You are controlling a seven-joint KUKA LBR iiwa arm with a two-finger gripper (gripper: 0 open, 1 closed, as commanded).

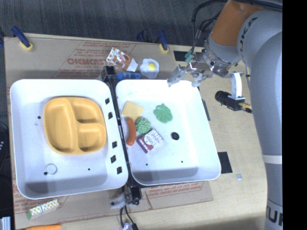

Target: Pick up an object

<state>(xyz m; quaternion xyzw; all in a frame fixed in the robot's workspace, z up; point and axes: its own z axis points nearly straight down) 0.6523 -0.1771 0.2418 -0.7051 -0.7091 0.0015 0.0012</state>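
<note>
My gripper (183, 80) hangs over the far right corner of the right bin (206, 147), open, with nothing between its fingers. Below and to its left in that bin lie a green leafy piece (163, 113), a yellow wedge (132, 109), a green dotted ball (142, 124), an orange sausage-shaped piece (130, 131), a red and white packet (150, 140) and a small black disc (174, 136). All rest on the bin floor, apart from the gripper.
The left bin (19, 143) holds a yellow divided tray (76, 124) and a small clear ring (51, 168). Behind the bins lie a printed packet (117, 57), a fried-egg toy (149, 67) and a blue piece (127, 75). Another packet (43, 208) lies at the front left.
</note>
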